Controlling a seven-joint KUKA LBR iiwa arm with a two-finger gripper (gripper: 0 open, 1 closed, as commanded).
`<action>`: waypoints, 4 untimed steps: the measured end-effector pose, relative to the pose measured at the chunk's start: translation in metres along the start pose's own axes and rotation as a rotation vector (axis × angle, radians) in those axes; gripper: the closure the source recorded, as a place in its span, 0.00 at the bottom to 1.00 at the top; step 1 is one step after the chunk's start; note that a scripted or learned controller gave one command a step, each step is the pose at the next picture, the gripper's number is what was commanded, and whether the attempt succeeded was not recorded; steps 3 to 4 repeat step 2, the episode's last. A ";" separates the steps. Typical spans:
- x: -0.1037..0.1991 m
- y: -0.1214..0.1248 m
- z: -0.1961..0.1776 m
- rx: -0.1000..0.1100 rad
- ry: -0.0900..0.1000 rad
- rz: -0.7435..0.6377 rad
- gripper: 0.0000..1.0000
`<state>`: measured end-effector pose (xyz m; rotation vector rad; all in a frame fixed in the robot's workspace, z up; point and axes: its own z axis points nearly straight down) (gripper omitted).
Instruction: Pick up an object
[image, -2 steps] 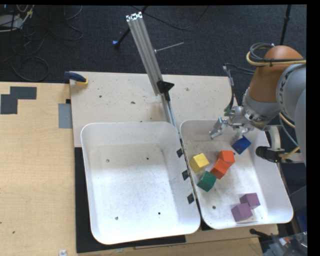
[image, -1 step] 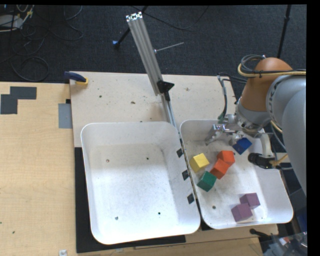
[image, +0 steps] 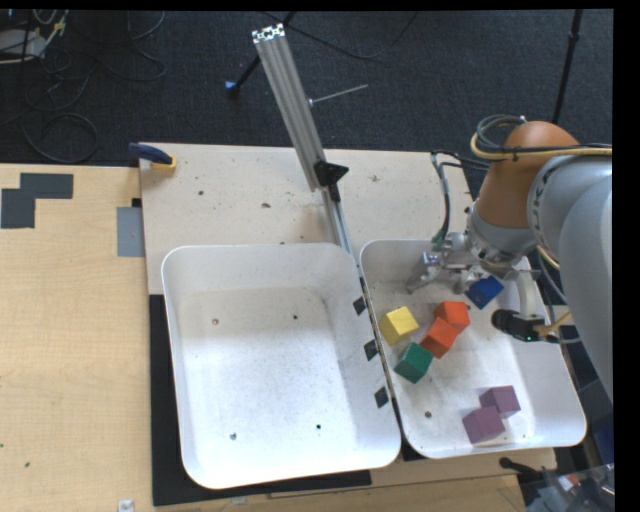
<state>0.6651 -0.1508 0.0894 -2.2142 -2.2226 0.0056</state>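
The right bin (image: 530, 365) holds several blocks. A yellow cube (image: 401, 322) lies near its left wall, with a green cube (image: 413, 362) below it. Two orange cubes (image: 446, 326) sit touching in the middle. A blue cube (image: 484, 291) lies at the upper right, and two purple blocks (image: 491, 412) rest near the front right corner. My gripper (image: 447, 266) hangs low over the bin's back part, just left of and above the blue cube and above the orange cubes. Nothing shows clearly held in it.
The left bin (image: 260, 370) stands beside the right one, split from it by a shared wall with black clips (image: 368, 349). A slanted aluminium bar (image: 298, 120) rises behind the bins. The grey arm with its orange band (image: 525, 180) covers the right bin's back right.
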 end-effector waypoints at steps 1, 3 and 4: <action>0.000 0.000 -0.011 0.000 0.000 -0.001 1.00; 0.002 0.003 -0.074 -0.010 -0.001 0.003 1.00; 0.002 0.003 -0.074 -0.010 -0.001 0.003 1.00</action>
